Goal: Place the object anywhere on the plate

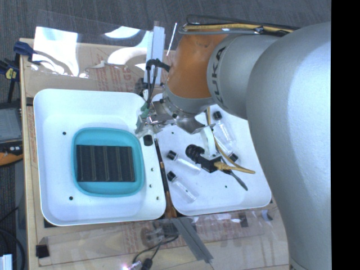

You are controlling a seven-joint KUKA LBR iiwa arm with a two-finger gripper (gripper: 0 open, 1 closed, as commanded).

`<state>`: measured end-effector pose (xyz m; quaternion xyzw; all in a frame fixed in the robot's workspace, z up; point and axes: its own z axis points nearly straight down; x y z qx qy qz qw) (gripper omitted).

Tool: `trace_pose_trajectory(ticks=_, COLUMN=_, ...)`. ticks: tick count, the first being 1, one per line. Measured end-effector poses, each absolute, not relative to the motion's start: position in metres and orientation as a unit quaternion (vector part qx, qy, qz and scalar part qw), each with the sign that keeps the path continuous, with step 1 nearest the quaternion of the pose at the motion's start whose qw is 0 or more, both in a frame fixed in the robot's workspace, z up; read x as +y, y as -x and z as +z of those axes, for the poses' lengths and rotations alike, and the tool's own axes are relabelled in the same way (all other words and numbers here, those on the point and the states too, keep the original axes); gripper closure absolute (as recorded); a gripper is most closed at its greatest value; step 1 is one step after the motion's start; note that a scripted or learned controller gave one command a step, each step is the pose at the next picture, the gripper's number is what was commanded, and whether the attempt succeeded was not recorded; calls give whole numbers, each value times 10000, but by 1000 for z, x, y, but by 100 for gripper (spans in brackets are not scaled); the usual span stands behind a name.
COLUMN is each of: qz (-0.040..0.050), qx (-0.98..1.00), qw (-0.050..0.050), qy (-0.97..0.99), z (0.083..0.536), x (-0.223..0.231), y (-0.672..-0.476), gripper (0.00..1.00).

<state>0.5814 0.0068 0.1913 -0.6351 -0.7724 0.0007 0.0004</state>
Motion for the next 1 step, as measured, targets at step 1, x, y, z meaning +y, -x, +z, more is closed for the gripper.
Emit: trace_pose_trajectory(ticks=1, qz=7, qx=-7722, qw=0, qy=6354, z=191, x=6, y=-582, gripper=0)
